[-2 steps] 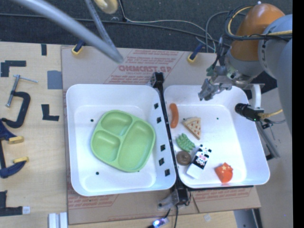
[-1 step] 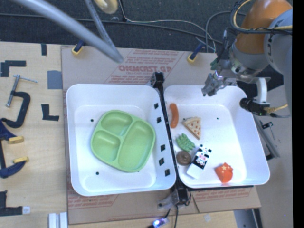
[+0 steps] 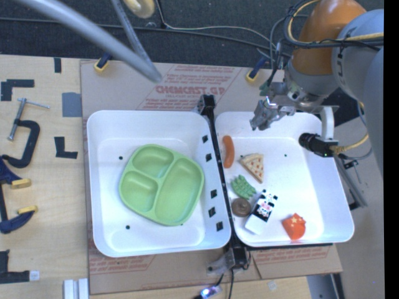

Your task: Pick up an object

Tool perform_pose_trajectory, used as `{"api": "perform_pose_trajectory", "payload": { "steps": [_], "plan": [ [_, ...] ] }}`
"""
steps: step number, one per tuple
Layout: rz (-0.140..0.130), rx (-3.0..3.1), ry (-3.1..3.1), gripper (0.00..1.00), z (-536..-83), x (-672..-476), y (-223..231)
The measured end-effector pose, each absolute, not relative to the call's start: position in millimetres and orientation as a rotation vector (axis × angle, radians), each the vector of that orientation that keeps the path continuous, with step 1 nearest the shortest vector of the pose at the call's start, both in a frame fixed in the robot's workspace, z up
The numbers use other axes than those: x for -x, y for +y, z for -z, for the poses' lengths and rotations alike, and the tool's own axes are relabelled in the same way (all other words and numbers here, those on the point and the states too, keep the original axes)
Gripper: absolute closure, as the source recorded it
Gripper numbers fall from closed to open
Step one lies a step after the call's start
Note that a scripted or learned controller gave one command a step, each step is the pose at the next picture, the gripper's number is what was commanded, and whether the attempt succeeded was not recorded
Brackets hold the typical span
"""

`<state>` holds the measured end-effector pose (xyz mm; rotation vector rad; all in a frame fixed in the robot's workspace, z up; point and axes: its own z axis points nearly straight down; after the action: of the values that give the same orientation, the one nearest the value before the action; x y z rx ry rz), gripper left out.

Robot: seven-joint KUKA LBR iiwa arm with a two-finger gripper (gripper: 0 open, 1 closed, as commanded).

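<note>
My gripper [image 3: 260, 121] hangs over the back edge of the right bin [image 3: 324, 185], above and to the right of an orange sausage [image 3: 228, 151]. Nothing shows between its fingers. In the same bin lie a tan pizza-slice wedge [image 3: 254, 166], a green leafy toy [image 3: 244, 186], a brown round piece [image 3: 240, 207], a black-and-white carton [image 3: 262, 210] and a red strawberry-like toy [image 3: 295, 225]. All of these sit nearer the front than the gripper.
The left bin [image 3: 106, 167] holds a green divided plate [image 3: 162, 184]. A black divider with clips [image 3: 215, 173] runs between the bins. Cables and the orange-banded arm [image 3: 327, 27] crowd the back right. Clamps [image 3: 19, 143] lie on the bench at far left.
</note>
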<state>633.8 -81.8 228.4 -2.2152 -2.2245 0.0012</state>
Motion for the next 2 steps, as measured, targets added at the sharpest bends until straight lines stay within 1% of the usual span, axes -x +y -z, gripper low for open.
{"api": "perform_pose_trajectory", "payload": {
  "steps": [1,2],
  "plan": [
    [-0.001,2.214,-2.225,1.0,-237,-619.4,-32],
    [-0.002,2.213,-2.226,1.0,-242,-600.9,18]
  ]
}}
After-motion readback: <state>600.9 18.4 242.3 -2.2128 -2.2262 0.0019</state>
